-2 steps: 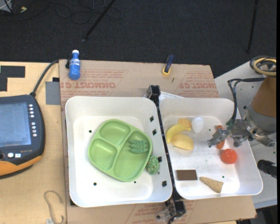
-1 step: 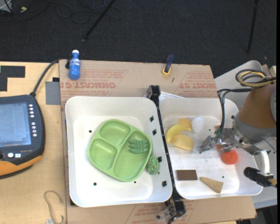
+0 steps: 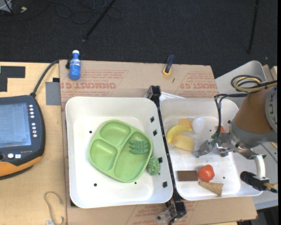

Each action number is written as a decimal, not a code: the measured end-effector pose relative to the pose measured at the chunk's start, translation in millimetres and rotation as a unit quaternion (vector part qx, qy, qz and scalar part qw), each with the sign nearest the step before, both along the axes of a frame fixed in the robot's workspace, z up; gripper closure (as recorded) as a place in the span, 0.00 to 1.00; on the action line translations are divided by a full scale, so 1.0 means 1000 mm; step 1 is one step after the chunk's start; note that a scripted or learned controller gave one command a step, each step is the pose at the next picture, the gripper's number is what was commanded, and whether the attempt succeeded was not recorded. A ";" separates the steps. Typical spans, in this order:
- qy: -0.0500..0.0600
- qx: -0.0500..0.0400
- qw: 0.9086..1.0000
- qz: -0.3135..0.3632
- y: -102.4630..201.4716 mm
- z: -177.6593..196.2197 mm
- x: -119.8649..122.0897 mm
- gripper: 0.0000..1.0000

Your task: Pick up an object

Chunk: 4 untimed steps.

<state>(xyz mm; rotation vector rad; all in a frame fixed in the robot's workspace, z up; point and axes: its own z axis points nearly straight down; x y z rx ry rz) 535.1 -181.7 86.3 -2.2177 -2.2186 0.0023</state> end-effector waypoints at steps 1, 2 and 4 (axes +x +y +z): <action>0.000 0.000 1.000 -0.003 -0.002 0.012 0.000 1.00; -0.003 -0.001 1.000 0.000 0.004 0.057 0.002 1.00; -0.003 -0.001 1.000 0.000 -0.002 0.143 0.006 1.00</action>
